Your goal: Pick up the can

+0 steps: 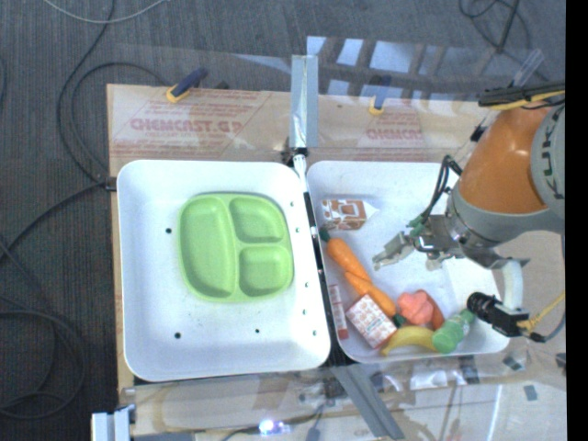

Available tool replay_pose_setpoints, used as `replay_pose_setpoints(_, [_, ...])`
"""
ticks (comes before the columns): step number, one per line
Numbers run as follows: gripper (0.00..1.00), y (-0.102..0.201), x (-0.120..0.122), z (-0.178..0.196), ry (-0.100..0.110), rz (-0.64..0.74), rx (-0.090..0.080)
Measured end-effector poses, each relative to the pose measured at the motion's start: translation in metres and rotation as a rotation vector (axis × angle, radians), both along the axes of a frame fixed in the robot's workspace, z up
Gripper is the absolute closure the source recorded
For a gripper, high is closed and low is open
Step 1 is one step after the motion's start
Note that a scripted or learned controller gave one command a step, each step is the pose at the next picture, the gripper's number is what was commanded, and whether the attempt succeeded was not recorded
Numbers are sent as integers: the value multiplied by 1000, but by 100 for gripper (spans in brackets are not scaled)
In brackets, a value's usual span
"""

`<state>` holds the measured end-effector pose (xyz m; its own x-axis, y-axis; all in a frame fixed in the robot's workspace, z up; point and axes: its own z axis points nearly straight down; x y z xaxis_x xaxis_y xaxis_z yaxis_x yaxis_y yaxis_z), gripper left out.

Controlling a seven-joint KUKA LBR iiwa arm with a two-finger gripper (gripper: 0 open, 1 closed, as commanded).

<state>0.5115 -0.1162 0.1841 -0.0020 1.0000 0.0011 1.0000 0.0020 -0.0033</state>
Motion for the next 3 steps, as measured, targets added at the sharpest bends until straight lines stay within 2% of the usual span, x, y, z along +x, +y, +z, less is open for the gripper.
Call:
replay_pose_setpoints(1, [0, -85, -9, -88, -1, -122, 2])
replay_pose_setpoints(2, [0, -49, -23, -93, -21, -124, -13])
replay_pose_setpoints(3, [0, -71, 20, -94, -12, -304, -2])
